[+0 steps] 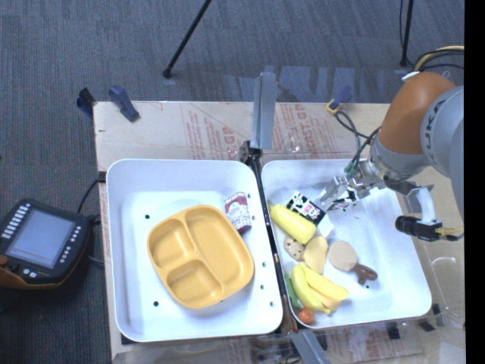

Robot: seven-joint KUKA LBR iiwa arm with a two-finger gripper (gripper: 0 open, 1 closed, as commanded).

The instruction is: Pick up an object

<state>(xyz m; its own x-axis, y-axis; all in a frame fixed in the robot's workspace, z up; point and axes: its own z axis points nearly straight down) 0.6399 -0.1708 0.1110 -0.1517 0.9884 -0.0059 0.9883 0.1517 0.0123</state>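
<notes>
The black-and-white carton (305, 206) lies just left of the fingers (339, 193), whose state I cannot tell, in the right bin (394, 279) on the bench (189, 131).

The scene is evenly and fairly brightly lit from overhead. The white bins (121, 203) are rendered nearly blown out, with little surface detail kept. Soft shadows are cast beneath the yellow tray (201, 256) toward six o'clock. Mild softness is seen throughout, and small items are blurred. The carpet (91, 44) at twelve o'clock is dimmer and grainy.
</notes>
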